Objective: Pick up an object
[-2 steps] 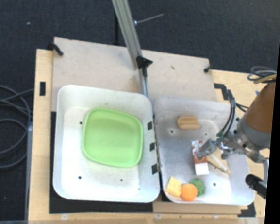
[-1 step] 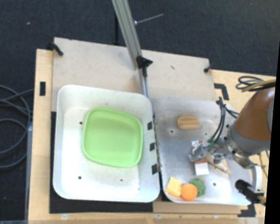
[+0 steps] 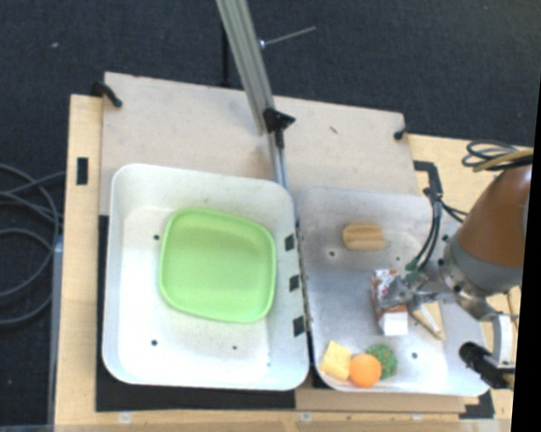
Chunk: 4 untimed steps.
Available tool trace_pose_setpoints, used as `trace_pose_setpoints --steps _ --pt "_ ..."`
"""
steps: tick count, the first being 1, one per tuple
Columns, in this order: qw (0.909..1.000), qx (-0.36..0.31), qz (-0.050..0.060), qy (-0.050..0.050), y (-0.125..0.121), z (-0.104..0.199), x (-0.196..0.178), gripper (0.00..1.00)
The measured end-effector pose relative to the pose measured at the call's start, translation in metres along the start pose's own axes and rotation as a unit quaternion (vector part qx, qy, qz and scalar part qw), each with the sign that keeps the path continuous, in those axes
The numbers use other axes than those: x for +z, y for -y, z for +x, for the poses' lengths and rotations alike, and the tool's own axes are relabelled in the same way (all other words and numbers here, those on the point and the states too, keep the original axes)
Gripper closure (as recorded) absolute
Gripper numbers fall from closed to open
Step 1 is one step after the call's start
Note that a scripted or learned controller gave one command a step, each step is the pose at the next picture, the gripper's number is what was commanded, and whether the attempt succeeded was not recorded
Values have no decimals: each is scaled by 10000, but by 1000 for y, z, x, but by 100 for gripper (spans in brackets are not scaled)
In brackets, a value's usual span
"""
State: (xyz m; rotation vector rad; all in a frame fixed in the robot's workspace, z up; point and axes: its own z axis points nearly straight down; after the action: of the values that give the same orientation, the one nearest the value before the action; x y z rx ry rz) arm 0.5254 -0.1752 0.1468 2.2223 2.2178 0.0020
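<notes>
Bins (image 3: 127, 245) x2; plate (image 3: 217, 264) x1, orange (image 3: 364, 370) x1.

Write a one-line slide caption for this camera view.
Gripper low in the right white bin among toy food; a square light-green plastic plate lies in the left white bin.

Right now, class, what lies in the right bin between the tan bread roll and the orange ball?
In the camera view, bare bin floor lies between the bread roll and the orange ball, with the white-and-red carton just right of that line.
</notes>
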Motion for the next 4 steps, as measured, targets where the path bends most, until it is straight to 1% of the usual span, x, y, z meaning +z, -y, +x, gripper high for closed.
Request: trace_pose_setpoints --steps 1,2,3,4 --pt "10000 -9 -19 5 1 -1 -63 100" --pt "10000 -10 -10 3 0 -2 -104 100" --pt "10000 -35 4 -7 -10 59 -105 100" --pt "10000 -33 5 -7 -22 113 -114 100"
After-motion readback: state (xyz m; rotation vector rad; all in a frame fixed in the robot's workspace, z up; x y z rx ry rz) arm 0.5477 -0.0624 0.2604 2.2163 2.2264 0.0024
